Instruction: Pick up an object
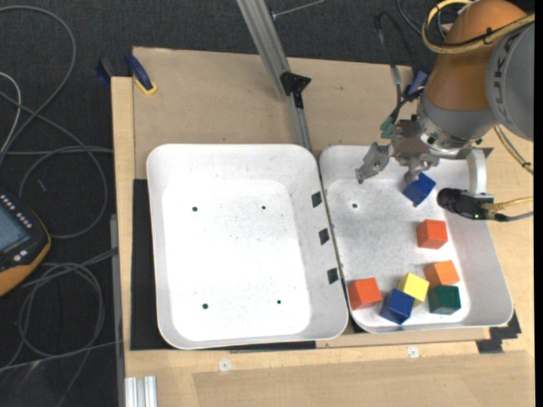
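Nearest the camera, along the near wall of the right bin, sits a cluster of cubes: an orange cube, a blue cube, a yellow cube, a green cube and a second orange cube tucked just behind the green one. A lone orange-red cube rests apart from them, between that cluster and the gripper.

The gripper hangs over the far part of the right bin, and its fingers stand spread, one grey finger reaching toward the left bin. Nothing lies in the gap between them, so it is released and carrying nothing.

The relation that matters is with the tilted blue cube. It sits right at the gripper's other finger, on the side toward the arm's base and a little nearer the camera, touching or just beside that fingertip; which of the two I cannot tell. It looks tipped on an edge or corner, not flat, and it lies outside the span of the fingers, not within it.

As I judge it, closing here would catch nothing. The gripper would need to shift toward that cube, away from the left bin, so the fingers straddle it. Every other cube lies well nearer the camera than the gripper.
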Tool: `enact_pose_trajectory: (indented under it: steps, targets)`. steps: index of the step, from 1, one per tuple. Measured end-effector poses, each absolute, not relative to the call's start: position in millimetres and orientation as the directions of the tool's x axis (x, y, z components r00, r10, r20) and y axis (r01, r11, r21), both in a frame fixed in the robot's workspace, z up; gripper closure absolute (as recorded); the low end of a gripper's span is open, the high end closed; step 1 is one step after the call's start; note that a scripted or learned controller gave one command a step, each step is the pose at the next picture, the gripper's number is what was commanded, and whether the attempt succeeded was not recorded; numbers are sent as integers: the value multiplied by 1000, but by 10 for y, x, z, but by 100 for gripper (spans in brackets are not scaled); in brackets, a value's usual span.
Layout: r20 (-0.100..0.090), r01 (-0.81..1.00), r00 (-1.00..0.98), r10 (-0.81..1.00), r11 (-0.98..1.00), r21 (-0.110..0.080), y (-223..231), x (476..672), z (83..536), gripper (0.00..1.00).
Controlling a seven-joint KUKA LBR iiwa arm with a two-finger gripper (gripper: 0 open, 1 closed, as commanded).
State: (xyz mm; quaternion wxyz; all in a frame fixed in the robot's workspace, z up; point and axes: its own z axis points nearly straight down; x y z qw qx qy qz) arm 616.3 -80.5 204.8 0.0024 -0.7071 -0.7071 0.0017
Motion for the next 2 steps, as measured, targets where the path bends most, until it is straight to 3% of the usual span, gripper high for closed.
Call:
enact_pose_trajectory:
  steps: [2]
  targets:
    - [1, 1000, 0, 1000, 0, -7, -879, 6090, 963, 0]
